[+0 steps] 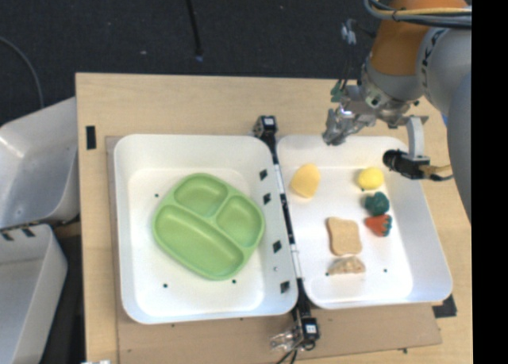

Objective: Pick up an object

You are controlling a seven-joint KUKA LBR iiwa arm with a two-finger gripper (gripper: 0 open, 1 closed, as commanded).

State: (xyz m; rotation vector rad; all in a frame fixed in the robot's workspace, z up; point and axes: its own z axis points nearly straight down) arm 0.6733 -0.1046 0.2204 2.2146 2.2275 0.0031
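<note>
the left bin (127, 291) holds a green divided plate (208, 225), bare floor around it. the right bin (421, 275) holds a yellow piece (305, 180), toast slice (344, 235), lemon (370, 178), broccoli (377, 203), strawberry (379, 224). the gripper (336, 134) hangs over its far rim, nothing seen between its fingers; their gap i cannot tell.

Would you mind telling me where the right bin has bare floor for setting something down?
Right bin: free along the near edge below the bread slice, and between the yellow pieces. Crowded at the broccoli and strawberry.
</note>
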